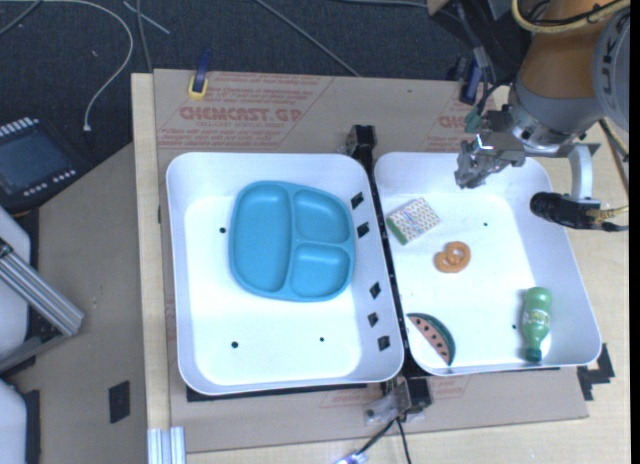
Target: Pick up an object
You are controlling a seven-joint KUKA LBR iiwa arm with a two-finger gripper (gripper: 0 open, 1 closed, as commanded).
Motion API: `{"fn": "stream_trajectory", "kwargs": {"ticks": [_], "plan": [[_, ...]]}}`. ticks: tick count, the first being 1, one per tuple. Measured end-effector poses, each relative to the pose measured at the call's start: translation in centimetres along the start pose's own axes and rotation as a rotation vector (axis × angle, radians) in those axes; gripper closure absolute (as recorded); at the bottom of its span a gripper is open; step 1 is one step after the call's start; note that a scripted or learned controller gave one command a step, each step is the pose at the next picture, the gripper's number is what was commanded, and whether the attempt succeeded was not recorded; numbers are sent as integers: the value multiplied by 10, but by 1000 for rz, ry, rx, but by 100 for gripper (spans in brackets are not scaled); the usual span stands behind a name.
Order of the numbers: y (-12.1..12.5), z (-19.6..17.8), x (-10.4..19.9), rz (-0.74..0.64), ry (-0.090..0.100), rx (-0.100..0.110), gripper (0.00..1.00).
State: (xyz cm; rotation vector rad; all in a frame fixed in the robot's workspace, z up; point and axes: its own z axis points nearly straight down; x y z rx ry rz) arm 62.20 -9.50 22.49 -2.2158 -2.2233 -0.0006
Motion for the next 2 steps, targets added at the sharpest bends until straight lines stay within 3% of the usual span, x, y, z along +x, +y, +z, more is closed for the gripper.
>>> {"fn": "stream_trajectory", "kwargs": {"ticks": [2], "plan": [[-28, 13, 99, -2, 1, 3, 100]]}}
